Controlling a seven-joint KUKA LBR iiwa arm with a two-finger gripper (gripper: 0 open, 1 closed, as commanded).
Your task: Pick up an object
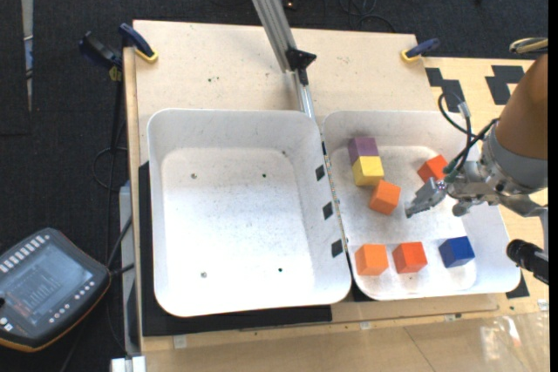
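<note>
Sitting in the right-hand shallow white plastic bin [488, 279] are seven small blocks, any of which could serve as the thing to pick up. A purple cube [363, 147] lies toward the far side of the bin with a yellow cube [368, 170] touching its near face, and an orange cube [384, 197], turned at an angle, rests just beside the yellow one. Along the near edge stand three more in a row: an orange cube [372, 259], a red-orange cube [410, 257] just beside it, and a blue cube [456, 252] a little apart to the right. A further red-orange block [431, 168] sits toward the right of the bin, close to the arm's wrist.

The grey metal fingers [424, 199] hang over the middle of this bin, between the tilted orange cube and the red-orange block, above bare white floor. Nothing shows between them; whether they are spread or closed I cannot tell from this slant. The grey arm with its orange band [527, 113] comes in from the right, cables trailing over it.

The left-hand white bin [166, 187] adjoins the right one. Both rest on the pale wooden counter [227, 65], with a blue-and-yellow clamp [138, 43] at its far left corner and another clamp [419, 50] at the far right. A grey handheld control pendant [44, 287] lies on the dark floor at lower left.
</note>
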